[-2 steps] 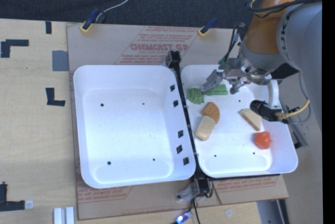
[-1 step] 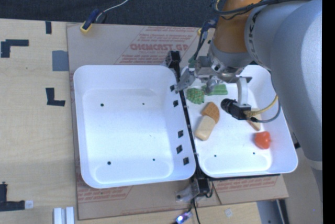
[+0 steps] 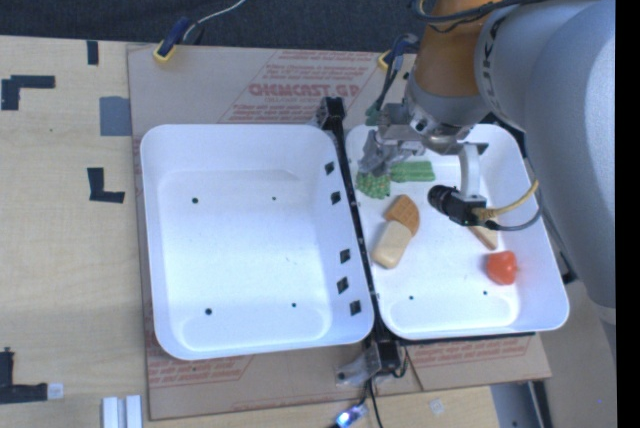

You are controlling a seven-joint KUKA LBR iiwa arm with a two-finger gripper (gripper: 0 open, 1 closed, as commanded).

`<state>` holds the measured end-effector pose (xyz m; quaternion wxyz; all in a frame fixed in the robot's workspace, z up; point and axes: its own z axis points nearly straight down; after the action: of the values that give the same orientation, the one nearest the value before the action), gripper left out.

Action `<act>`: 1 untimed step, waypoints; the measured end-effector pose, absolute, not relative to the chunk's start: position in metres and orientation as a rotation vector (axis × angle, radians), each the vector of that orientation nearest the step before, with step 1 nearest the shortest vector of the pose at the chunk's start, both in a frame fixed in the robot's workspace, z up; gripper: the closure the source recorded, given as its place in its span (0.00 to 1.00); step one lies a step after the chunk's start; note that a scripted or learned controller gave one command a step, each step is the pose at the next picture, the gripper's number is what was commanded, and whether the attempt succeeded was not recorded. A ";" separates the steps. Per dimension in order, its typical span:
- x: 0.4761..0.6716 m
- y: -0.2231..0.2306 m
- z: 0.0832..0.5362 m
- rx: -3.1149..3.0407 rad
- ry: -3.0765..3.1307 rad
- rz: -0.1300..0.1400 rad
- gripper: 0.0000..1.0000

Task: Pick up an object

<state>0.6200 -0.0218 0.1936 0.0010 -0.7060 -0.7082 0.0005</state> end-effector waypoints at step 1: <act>0.670 0.041 0.183 -2.214 -2.229 -0.004 1.00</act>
<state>0.6696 0.0412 0.1835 -0.0002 -0.7046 -0.7096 -0.0011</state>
